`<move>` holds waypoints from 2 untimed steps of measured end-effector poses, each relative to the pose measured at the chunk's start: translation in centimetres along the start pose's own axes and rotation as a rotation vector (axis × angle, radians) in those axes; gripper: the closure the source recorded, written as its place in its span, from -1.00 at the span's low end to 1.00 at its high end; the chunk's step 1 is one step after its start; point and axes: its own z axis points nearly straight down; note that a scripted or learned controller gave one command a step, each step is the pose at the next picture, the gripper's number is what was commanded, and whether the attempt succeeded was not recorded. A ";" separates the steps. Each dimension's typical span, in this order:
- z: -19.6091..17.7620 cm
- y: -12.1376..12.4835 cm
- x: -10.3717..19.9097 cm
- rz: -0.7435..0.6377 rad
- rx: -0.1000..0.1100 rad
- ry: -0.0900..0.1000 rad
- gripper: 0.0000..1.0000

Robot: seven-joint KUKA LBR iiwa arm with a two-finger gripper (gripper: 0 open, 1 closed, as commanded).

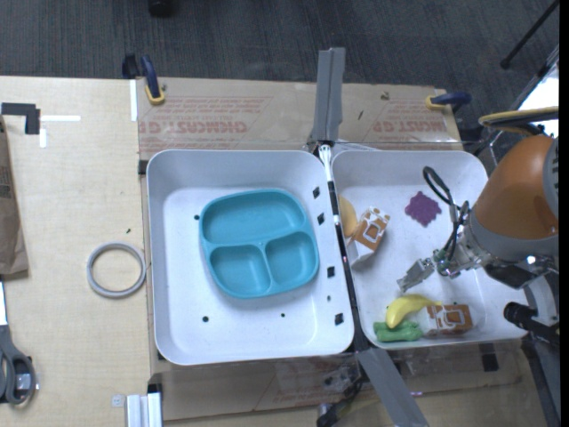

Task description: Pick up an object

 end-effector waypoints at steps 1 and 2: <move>0.4 1.3 -7.4 -0.173 -0.002 -0.003 -1.00; 0.4 9.3 -7.4 0.031 -0.003 -0.003 -1.00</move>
